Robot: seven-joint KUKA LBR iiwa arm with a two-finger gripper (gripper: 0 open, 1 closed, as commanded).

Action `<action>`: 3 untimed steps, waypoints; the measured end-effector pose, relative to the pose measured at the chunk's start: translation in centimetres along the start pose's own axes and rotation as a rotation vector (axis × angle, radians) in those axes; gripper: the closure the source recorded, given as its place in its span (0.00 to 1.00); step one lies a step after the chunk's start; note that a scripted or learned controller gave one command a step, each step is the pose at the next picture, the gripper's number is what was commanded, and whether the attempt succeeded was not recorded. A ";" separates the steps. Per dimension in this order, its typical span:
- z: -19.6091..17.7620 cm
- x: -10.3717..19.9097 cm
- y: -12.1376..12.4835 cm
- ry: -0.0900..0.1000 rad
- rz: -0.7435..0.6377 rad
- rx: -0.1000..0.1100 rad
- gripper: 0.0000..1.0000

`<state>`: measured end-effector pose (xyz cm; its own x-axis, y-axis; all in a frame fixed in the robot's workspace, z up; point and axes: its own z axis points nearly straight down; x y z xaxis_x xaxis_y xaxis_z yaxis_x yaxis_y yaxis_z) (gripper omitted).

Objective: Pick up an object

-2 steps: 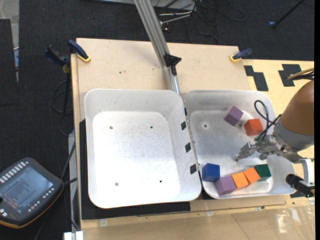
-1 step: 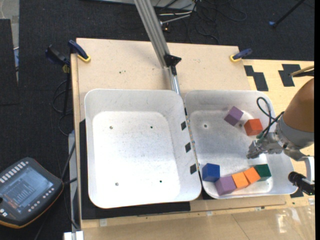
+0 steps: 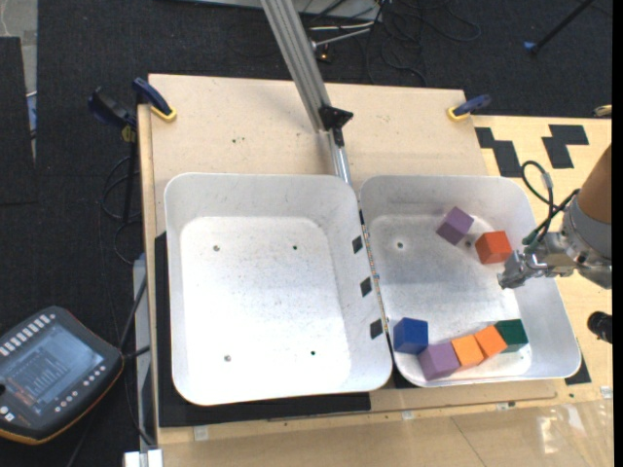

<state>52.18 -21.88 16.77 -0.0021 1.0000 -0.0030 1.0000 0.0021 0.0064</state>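
Observation:
The right bin (image 3: 419, 300) holds several blocks. A purple block (image 3: 455, 226) and an orange block (image 3: 494, 247) lie near its far right. Along the near wall sit a blue block (image 3: 410, 335), a second purple block (image 3: 439, 359), a second orange block (image 3: 469, 348), and a green block (image 3: 510, 335). My gripper (image 3: 516, 274) hangs at the bin's right side, just below and right of the far orange block, above the green one. Nothing shows between its fingers.
The left bin (image 3: 258, 280) lies beside the right one on the wooden bench (image 3: 253, 125). A slanted metal pole (image 3: 297, 52) crosses the bench's far side. Clamps (image 3: 156, 100) grip the far corners. A teach pendant (image 3: 49, 368) lies at the lower left.

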 end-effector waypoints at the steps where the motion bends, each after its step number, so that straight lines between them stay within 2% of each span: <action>1: -5.7 0.1 -0.7 -0.001 -0.001 -0.001 1.00; 2: -7.2 0.1 -0.6 0.001 -0.001 0.003 1.00; 3: -6.2 5.4 1.0 0.004 -0.006 0.005 1.00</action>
<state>53.10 -16.41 22.94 -0.0084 1.0000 0.0014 1.0000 0.0084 0.0010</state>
